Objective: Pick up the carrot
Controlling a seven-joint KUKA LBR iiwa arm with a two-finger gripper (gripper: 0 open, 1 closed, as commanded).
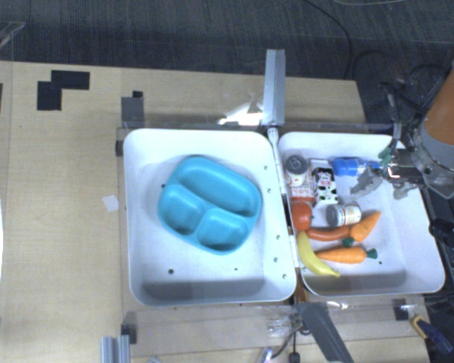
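Arm (pixel 448 119) is cut off at the right edge; only the orange band, grey wrist and gripper (pixel 374 174) are visible. Gripper is small and cluttered w/ cables, can't tell how far open it is; nothing seen in it. It sits over the right bin (pixel 416 274), upper part, near a blue item (pixel 346 166) that's hard to identify.

Carrot (pixel 343 255) lies flat in the right bin, lower middle, green tip pointing right. A 2nd carrot (pixel 346 229) lies just above it, tilted, touching a silver can (pixel 340 215). Banana (pixel 315 257) is at the carrot's left end, partly against the bin wall. Tomato (pixel 301 216) sits above the banana. Small can (pixel 296 163) and a printed pack (pixel 324 184) are above that; labels unreadable.

Left bin (pixel 144 203) has a blue divided plate (pixel 209 203), tilted.

Tabletop (pixel 53 225) is pale wood w/ black marks at upper left. Dark floor behind, w/ a cable (pixel 340 21) across it.
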